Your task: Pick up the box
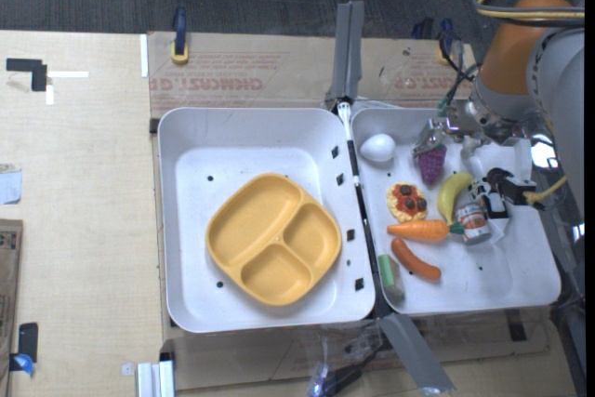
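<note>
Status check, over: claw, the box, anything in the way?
Claw at right bin's back, just over purple grapes. Can't tell which item is the box. Banana, can, carrot crowd close by.

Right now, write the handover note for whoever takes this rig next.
Gripper: hangs at the back of the right bin, just above the grapes; I see nothing held.
Box: I cannot pick one out for sure. The right bin shows an egg, banana, carrot, sausage, can and a small green piece by its left wall, too small to name.
Left bin: a yellow divided plate.
Done: nothing lifted.
Left: find the box, grasp it, lift it.
</note>
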`<state>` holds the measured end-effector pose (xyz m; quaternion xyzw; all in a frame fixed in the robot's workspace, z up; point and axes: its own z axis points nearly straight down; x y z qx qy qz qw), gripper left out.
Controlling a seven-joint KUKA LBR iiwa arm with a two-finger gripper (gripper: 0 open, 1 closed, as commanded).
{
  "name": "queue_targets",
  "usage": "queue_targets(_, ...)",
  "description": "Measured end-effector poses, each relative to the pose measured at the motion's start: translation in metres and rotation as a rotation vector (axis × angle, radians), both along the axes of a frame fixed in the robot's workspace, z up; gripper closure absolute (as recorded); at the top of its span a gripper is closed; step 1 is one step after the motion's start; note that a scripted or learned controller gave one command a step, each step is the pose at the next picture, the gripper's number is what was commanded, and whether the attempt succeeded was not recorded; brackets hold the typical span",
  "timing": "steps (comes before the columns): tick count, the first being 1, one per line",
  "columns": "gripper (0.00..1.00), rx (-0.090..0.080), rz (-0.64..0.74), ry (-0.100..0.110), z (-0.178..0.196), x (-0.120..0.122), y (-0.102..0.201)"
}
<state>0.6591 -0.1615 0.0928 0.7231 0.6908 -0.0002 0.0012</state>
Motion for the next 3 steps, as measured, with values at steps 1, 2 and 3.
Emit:
queue_targets(1, 0.00, -0.001, 0.074, 0.001, -0.0004, -0.0159, 0.0510)
queue_targets(2, 1.00, -0.001, 0.072, 0.001, 0.0090, -0.0156, 0.0507)
queue_targets(3, 0.00, -0.001, 0.072, 0.001, 0.0090, -0.0156, 0.0507)
